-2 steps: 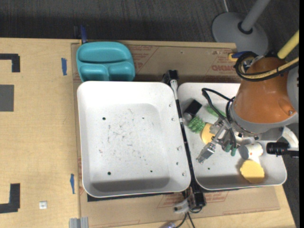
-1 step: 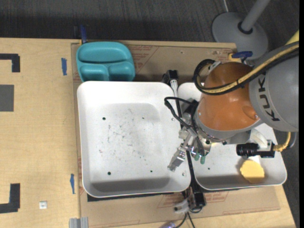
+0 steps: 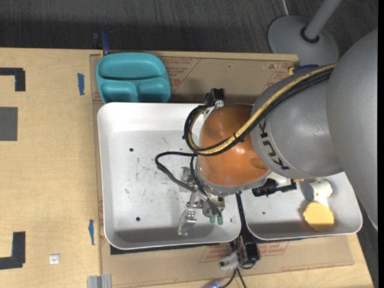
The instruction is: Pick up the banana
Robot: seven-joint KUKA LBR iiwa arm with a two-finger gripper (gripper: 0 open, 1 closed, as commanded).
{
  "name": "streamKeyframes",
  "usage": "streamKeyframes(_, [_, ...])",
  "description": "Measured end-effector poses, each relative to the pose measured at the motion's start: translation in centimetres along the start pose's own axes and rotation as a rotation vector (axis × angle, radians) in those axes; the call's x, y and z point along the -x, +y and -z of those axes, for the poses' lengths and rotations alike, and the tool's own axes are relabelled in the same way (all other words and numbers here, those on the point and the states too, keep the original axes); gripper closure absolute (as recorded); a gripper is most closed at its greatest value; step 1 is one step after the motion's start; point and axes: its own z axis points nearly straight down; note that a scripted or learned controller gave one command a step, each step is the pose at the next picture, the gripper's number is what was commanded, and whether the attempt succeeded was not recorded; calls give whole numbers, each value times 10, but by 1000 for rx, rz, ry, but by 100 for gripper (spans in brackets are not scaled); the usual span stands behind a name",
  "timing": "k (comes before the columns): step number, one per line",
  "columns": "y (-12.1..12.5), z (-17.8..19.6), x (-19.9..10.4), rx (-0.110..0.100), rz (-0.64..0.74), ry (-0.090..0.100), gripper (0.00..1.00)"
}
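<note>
A yellow, blocky-looking piece (image 3: 318,215), possibly the banana seen partly, lies in the right bin (image 3: 348,228) near its front right corner. My gripper (image 3: 201,213) hangs over the front right part of the left bin (image 3: 120,161), well to the left of the yellow piece and apart from it. The arm's orange band (image 3: 231,152) and grey body cover most of the right bin. Nothing shows in the gripper.
A white and pale object (image 3: 321,189) lies just behind the yellow piece in the right bin. A teal divided tray (image 3: 133,77) stands behind the left bin. Black cables (image 3: 171,161) loop over the left bin's middle. A grey stand base (image 3: 297,32) sits at the back right.
</note>
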Motion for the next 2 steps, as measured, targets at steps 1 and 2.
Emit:
streamKeyframes(1, [78, -32, 19, -5, -261, 1, 0])
streamKeyframes(2, [81, -21, 19, 2, -262, -1, 100])
